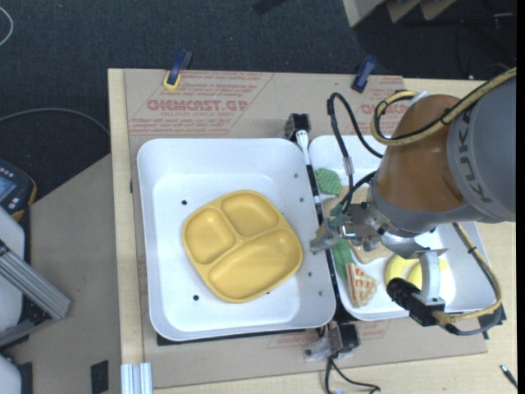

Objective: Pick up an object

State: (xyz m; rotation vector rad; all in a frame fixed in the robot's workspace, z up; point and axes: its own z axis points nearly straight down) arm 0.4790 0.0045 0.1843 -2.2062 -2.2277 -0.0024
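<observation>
Objects for picking lie in the right bin (476,281): a waffle-patterned wedge (361,284) at its near left, a yellow item (404,269) just right of that, and a green item (330,180) farther back by the left wall. Over the divide between the bins hangs the claw (335,235), low above the right bin's left rim; whether it is spread or pressed together I cannot tell. Nothing shows between its tips. Behind it the arm (443,171) covers much of that bin. Left, a yellow divided plate (241,245) sits in the left bin (164,220). Both bins rest on the table (131,113).
</observation>
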